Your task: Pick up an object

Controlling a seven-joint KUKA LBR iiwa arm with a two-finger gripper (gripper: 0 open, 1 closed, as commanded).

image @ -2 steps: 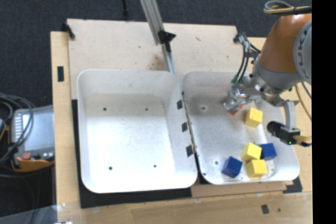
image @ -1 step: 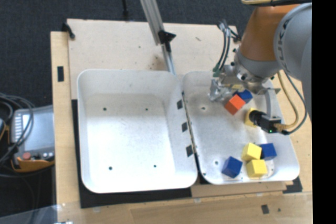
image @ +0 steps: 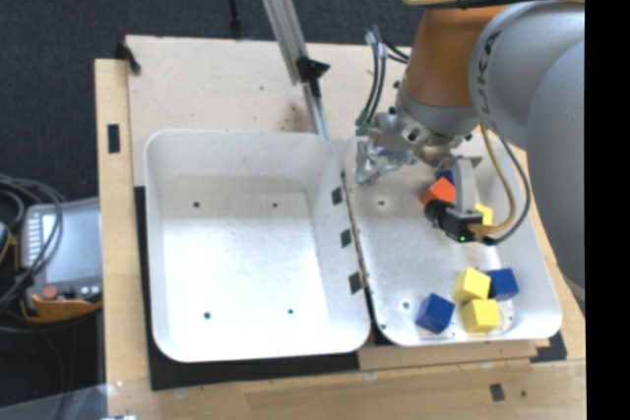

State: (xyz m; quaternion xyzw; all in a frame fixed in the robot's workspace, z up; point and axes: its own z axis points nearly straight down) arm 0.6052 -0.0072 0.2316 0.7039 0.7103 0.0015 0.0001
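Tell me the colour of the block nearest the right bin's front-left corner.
Blue: the block shows it plainly in the camera view.

Both bins (image: pixel 246 241) were white with dark specks. In the right one lay two yellow blocks (image: pixel 472 284), two blue blocks (image: pixel 434 312) and an orange piece (image: pixel 442 189). The arm (image: pixel 532 54) was grey with an orange band, the desk (image: pixel 197 84) pale tan.

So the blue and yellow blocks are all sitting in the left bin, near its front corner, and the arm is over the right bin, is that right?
Not quite. The blue blocks and yellow blocks sit in the right bin, near its front corner, not the left one, as the camera view shows. The arm is indeed over the right bin.
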